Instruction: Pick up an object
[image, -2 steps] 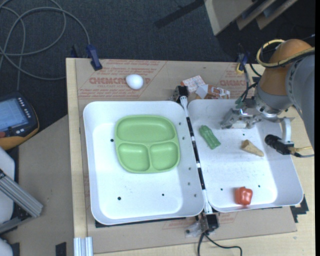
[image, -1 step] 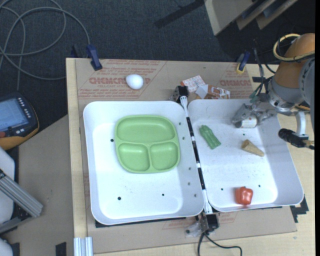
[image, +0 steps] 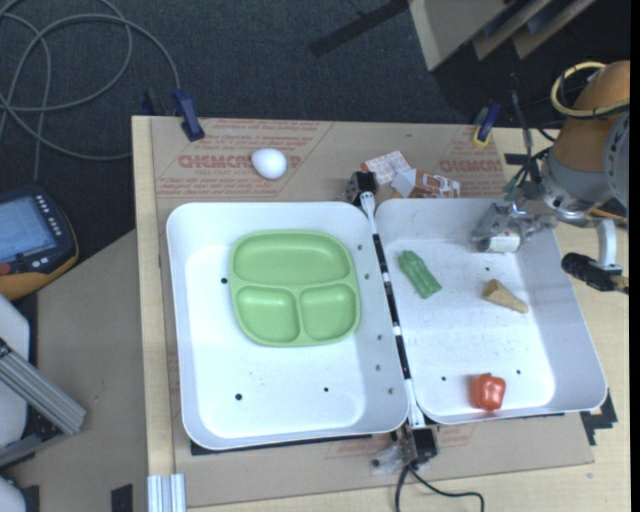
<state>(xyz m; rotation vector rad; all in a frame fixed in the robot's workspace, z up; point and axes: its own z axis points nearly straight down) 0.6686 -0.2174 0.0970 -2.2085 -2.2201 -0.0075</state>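
camera view looks down on two white bins side by side, and the arm (image: 590, 150) comes in from the right, orange band up top, wrist bent toward the right bin (image: 570, 340). the gripper (image: 503, 232) sits low at that bin's far edge, and whether it is clenched or released cannot be told from this angle; something pale and small is right at its tip, too blurred to name. out in the right bin, a green piece (image: 419, 273) lies tilted near the divider, a tan wedge (image: 505, 296) rests just right of the middle, and a red pepper (image: 487, 391) sits near the front rim, all three well apart from the gripper. over in the left bin (image: 200, 390), a green divided plate (image: 295, 286) lies flat. on the cardboard (image: 160, 180) behind the bins there's a white egg (image: 268, 162) and some crumpled wrappers (image: 405, 176).
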